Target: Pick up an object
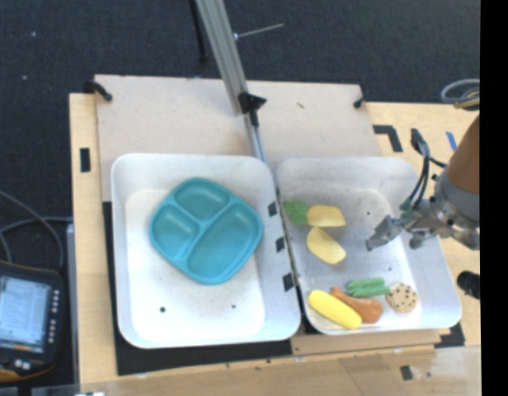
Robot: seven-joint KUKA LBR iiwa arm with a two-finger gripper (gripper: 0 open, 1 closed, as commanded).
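While the gripper (pixel 384 236) hovers over the right bin (pixel 427 304), finger state indeterminate | nothing lifted | toy foods untouched | descent, grasp remain.

Blue 3-compartment plate (pixel 206 230) lies flat in left white bin (pixel 130 304). Slanted aluminium rail (pixel 225 48) crosses the bench; pendant screen (pixel 19 304) sits lower left.

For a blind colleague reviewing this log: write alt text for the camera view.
A grey robot arm's gripper hovers over the right white bin of toy food: two yellow pieces, a banana, a cookie. The left bin holds a blue divided plate.
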